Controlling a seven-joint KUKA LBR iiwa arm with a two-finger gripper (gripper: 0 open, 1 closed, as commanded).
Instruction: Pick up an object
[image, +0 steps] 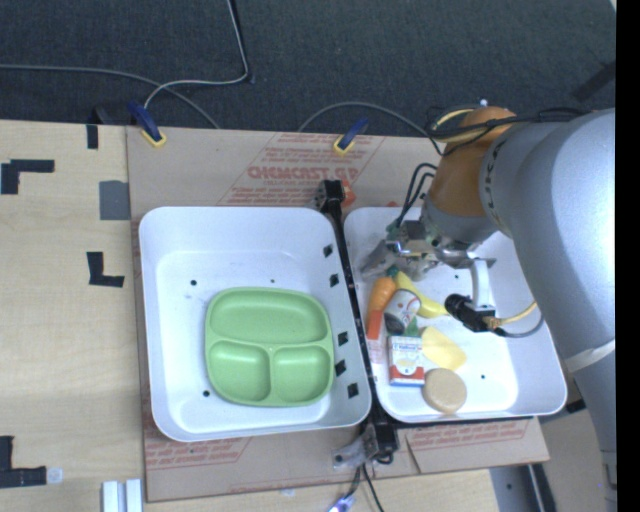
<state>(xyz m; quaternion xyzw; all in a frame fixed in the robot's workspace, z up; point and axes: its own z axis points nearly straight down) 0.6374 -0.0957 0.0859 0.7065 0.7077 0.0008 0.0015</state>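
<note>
Tool (398, 262) over carrot (381, 293); can (402, 311), box (405, 360) crowd beside.

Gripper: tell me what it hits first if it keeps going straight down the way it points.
Likely the carrot, which lies right under the gripper in the right bin; depth is hard to judge from above.

one camera above, angled down on both bins (160, 240).
</note>
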